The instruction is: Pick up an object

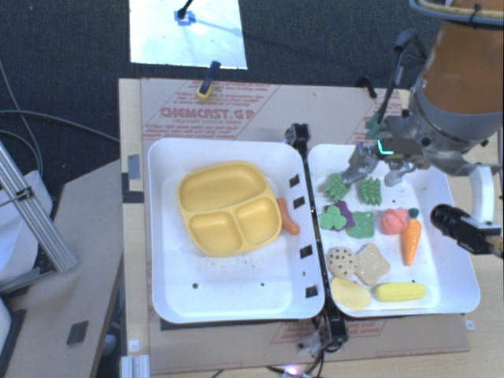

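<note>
While the gripper hangs over the right bin, jaws spread and pinching nothing, green toys lie just below. Left bin: yellow tray, sausage beside it.

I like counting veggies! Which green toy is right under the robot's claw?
The ridged green piece at the top of the right bin. It sits just below the gripper; the other greens lie left or lower.
</note>
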`<action>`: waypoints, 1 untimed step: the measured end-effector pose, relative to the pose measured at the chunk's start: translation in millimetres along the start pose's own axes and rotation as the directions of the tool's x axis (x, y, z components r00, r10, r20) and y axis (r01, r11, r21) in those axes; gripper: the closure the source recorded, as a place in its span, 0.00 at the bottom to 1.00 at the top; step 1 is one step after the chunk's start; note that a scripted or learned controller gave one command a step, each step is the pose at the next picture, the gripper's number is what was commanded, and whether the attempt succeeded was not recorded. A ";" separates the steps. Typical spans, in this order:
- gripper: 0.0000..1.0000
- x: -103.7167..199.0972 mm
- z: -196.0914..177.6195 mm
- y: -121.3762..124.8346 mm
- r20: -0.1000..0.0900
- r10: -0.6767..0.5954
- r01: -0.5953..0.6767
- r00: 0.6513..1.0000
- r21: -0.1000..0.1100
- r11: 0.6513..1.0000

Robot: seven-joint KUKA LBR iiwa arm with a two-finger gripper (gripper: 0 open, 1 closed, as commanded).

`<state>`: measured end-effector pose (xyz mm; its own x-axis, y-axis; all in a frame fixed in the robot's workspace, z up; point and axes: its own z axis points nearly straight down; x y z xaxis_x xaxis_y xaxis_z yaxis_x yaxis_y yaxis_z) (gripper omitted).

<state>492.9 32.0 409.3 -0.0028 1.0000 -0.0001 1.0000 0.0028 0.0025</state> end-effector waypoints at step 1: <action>1.00 0.0 -11.4 0.8 0.000 -0.004 0.004 1.000 -0.003 1.000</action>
<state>493.7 31.9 420.7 -0.0065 1.0000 0.0001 1.0000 0.0065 0.0059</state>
